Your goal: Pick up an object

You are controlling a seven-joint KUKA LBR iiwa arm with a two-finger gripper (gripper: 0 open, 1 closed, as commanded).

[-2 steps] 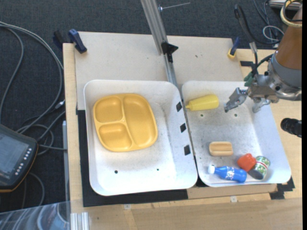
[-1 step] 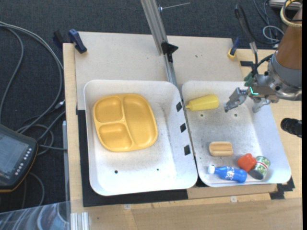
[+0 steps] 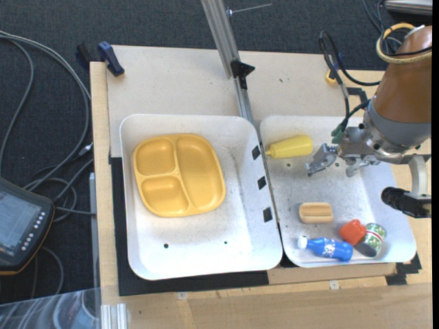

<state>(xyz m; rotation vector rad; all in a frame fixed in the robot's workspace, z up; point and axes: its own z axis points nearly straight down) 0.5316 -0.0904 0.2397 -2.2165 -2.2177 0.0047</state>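
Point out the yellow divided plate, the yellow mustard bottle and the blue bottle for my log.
yellow divided plate (image 3: 180, 175), camera view, on its large right compartment.
yellow mustard bottle (image 3: 291, 147), camera view, middle of its body.
blue bottle (image 3: 329, 249), camera view, middle of its body.

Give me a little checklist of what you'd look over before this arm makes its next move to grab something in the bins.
1. Something within reach to grab: ok. The yellow mustard bottle lies in the right bin, just beside the hand.
2. Hand free of any object: ok, nothing shows between its fingers.
3. Hand lined up over a target: not ok. It hangs over bare bin floor beside the bottle.
4. Other choices: ok. A tan bun-shaped toy, a blue bottle, a red piece and a small can lie near the front.
5. Crowding: not ok for the last three, which are bunched together.
6. Left bin: ok, it holds a yellow divided plate.
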